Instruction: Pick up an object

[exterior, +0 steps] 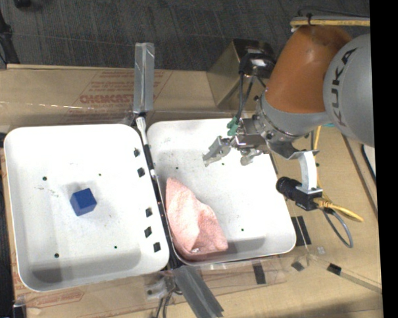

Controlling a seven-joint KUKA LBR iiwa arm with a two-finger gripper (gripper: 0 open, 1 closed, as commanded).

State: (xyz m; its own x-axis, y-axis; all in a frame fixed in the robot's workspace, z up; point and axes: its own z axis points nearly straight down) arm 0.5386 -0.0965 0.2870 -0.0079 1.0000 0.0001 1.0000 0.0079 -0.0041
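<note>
- The two-finger metal gripper (226,150) hangs over the upper middle of the right-hand shallow white plastic bin (267,211), its fingers spread apart with nothing between them.
- The crumpled pink cloth (190,218) lies in that bin along its left wall, reaching towards the near edge; from the gripper it sits at about 7 o'clock, near but apart.
- Judged by its folds, the cloth is soft, light and limp: it should sag and drape when lifted, and it cannot break. A pinch on a raised fold near its thick middle looks safer than one on a thin flat edge, which could slip out.
- The small blue cube (83,201) rests in the left-hand shallow white bin (32,261), left of centre, at about 9 o'clock from the cloth. It looks rigid and light, with flat opposite faces that suit a squeeze, though smooth sides may slide.
- Count: two bins, one cloth, one cube, one gripper.
</note>
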